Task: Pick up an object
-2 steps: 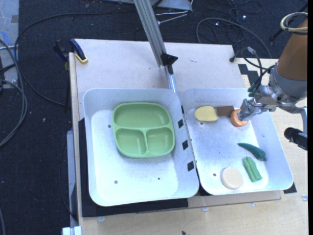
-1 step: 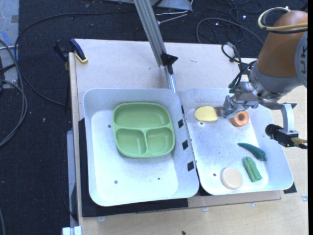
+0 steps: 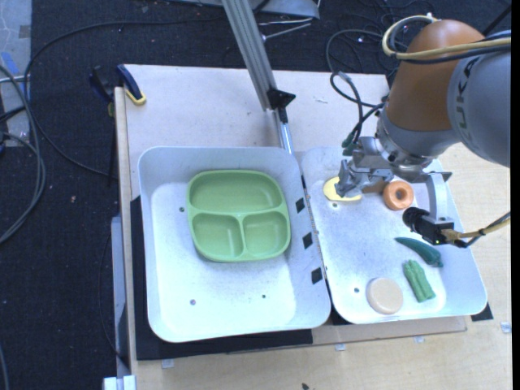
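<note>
Pale bench (image 3: 203, 96) on dark cabled floor (image 3: 57, 218); gripper (image 3: 348, 187) low in right bin (image 3: 357, 250), grasp unclear.

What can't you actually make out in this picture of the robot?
- Camera view: the yellow disc is partly covered by the gripper, so its full shape is hidden.
- Camera view: the far corner of the right bin lies behind the arm, which the frame's edge cuts off.
- Camera view: the cream round thing is too small to identify.
</note>
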Action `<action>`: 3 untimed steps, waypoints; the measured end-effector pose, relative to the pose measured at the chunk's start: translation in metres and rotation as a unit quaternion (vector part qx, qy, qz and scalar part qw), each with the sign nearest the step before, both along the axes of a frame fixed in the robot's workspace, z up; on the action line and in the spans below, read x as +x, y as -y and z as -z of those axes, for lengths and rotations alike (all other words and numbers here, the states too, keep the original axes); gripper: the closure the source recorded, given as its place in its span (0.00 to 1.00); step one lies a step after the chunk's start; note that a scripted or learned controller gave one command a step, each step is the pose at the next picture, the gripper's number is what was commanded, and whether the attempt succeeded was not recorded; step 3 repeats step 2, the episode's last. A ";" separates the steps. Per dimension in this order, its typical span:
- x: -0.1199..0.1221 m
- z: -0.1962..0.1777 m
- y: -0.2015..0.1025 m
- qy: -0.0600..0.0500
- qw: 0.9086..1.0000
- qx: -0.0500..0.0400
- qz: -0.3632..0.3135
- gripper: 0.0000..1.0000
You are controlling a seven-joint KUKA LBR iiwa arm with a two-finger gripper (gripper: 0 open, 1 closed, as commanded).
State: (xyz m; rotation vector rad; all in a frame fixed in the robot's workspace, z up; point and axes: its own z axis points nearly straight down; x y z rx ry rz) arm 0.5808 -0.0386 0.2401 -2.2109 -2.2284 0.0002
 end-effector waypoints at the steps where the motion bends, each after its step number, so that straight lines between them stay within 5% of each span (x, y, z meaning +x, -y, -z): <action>1: 0.017 0.006 -0.062 0.002 1.000 0.000 0.000 1.00; 2: 0.038 0.012 -0.121 0.002 1.000 0.000 -0.001 1.00; 3: 0.038 0.012 -0.121 0.002 1.000 0.000 -0.001 1.00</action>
